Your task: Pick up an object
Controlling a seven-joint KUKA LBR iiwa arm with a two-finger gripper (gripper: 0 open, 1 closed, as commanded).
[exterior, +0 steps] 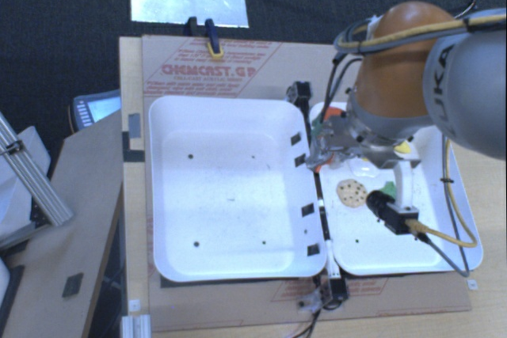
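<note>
Left bin (pixel 230 194) sits mid-frame. Right of it, the gripper (pixel 323 156) hangs over the right bin (pixel 444 249); you cannot tell the jaws' state. Cookie (pixel 351 192) lies just beside: risk closing on nothing.

The arm (pixel 412 83) hides much of the right bin (pixel 455 194); a green object (pixel 388 189), perhaps a toy, peeks out.

You see two white bins, the left bin (pixel 230 194) and the right bin (pixel 396 249), that look like smooth, slightly glossy plastic. Under them lies a matt brown cardboard sheet (pixel 214 67) with red print. The arm (pixel 467 83) has satin grey casing and a shiny orange band (pixel 404 28). The cookie (pixel 351 192) looks rough and speckled.
</note>
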